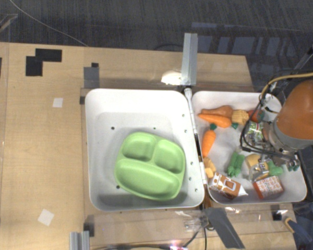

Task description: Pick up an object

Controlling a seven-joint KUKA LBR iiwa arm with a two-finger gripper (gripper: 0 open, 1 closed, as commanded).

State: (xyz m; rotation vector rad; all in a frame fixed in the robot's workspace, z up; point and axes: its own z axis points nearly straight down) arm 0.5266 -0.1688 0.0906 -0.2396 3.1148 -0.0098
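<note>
The right bin (250, 99) holds a jumble of toy food: two orange carrots (208, 141), a tan squash-like piece (219, 112), a green piece (235, 164), a small brown carton (227, 186) and a red box (267, 186). The arm's orange band and grey wrist (297, 119) hang over the right side of this bin. The gripper (262, 158) reaches down among the items near a yellowish piece (252, 160) and the red box. The wrist hides its tips. In the left bin (101, 108) lies a green divided plate (149, 164).
A metal post (189, 61) stands at the back between the two bins. Cables (287, 79) loop from the arm at the right. The wooden bench (36, 155) spreads out to the left, with black marks at its far left.
</note>
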